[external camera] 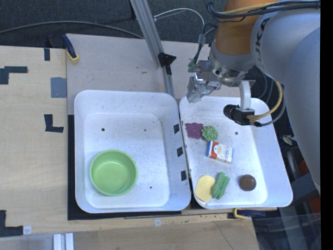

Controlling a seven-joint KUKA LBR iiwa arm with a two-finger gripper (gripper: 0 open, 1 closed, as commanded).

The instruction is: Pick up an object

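A: Entry, scanning left to right, all places taken from the divider between the two bins (179, 139). Far left of it, tan bench (31, 155) with dark tape marks and a blue-and-yellow clamp (70, 48) at the board's corner. Left bin (125, 103): green bowl (113, 172) in its near corner, well apart from the divider.

B: And right of the divider?

A: Right bin (260, 139) carries the candidates. Just beside the divider, a purple piece (193, 130) touching a green bumpy piece (209, 133). Further right, a small white-and-orange carton (219, 151). Near edge: a yellow piece (205, 187) against a green pod-shaped one (221, 185); a brown round item (247, 182) furthest from the divider.

B: Gripper?

A: Gripper (197, 94) hangs over the far end of the divider, at the right bin's far corner. Nothing lies between its fingers. Parted or closed, I cannot tell; the tips blur against the bin rim.

B: Step in hand?

A: My reading: approach, no target reached. The purple and green pair lies closest. The next move calls for travel toward the near side, then descent over a single item.

B: Surface, room?

A: Speckled white bin floors, shallow walls. Grey metal post (151, 30) slants up beyond the divider; dark carpet (78, 4) and cables behind.
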